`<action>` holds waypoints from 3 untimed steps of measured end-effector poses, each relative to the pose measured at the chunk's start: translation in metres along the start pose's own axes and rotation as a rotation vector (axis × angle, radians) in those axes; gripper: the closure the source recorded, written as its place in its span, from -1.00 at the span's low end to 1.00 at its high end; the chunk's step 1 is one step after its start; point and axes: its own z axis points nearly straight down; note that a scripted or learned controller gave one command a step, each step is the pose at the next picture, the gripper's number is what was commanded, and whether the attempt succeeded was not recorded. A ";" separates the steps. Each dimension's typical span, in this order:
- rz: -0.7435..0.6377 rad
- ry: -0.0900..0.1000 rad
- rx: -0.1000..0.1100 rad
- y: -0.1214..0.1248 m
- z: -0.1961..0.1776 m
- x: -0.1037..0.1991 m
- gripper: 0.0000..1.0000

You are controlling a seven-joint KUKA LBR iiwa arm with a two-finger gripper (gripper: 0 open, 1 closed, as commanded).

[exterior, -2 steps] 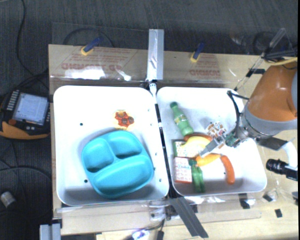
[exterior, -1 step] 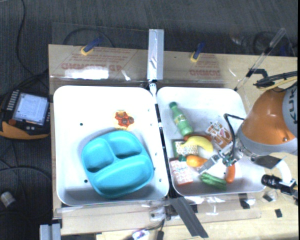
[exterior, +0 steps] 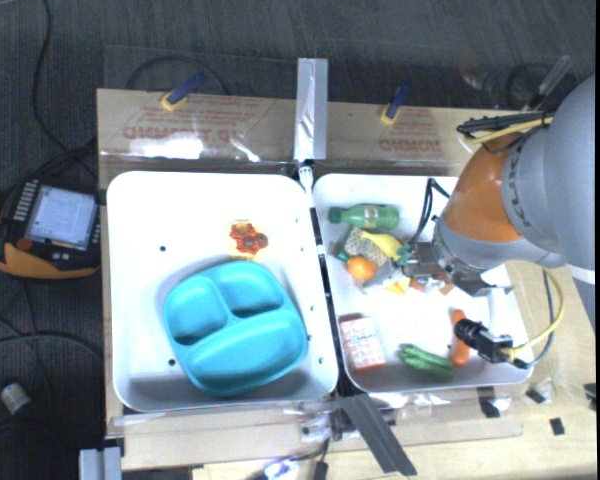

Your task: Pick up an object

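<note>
My gripper point(exterior: 417, 269) hangs low in the right bin point(exterior: 510, 303), at its middle. Its tip is right beside a yellow banana point(exterior: 386, 245), an orange point(exterior: 360, 267) and small yellow bits below them. A green bottle point(exterior: 365, 215) lies at the bin's back. Toward the front lie a red-and-white box point(exterior: 361, 340), a green vegetable point(exterior: 426, 360) and an orange carrot-like piece point(exterior: 461, 340). The wrist body hides the gripper's tip, and I see nothing clearly held.
The left bin point(exterior: 140, 218) holds a blue divided tray point(exterior: 235, 326) and a small red-orange toy point(exterior: 247, 237). The grey arm with its orange band point(exterior: 480, 208) covers the right bin's back right corner. A cable point(exterior: 540, 333) loops over the right rim.
</note>
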 end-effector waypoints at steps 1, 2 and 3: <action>0.000 0.000 0.000 0.000 0.000 0.000 -1.00; -0.001 0.000 0.000 0.001 -0.010 0.001 1.00; 0.155 0.000 0.013 -0.017 -0.118 0.031 1.00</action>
